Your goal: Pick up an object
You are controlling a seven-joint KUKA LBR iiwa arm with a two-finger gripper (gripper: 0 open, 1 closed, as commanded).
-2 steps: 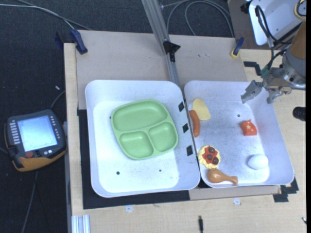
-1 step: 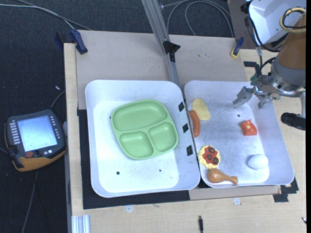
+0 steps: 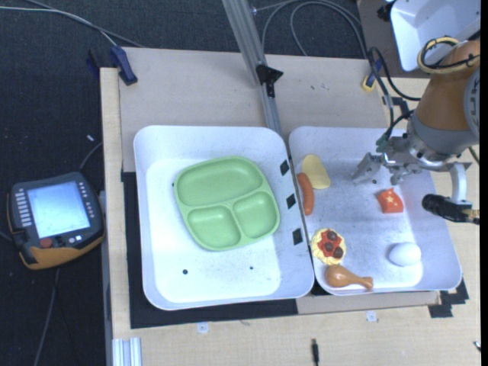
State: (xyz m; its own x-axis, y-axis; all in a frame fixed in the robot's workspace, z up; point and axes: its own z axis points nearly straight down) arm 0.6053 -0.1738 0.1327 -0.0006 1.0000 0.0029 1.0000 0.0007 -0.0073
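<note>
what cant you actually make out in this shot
- Whether the claw is open or shut: its parts blur together over the right white bin.
- Exactly what the small red object is: too small.
- The arm's upper part, cut off by the right edge.
- The handheld screen's text: too small.

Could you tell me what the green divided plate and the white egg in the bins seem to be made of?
Green divided plate: probably moulded plastic, matte, judging by its uniform colour and soft rounded compartment edges. White egg: likely plastic or rubber toy food, smooth with a faint sheen; the view cannot settle which.
</note>
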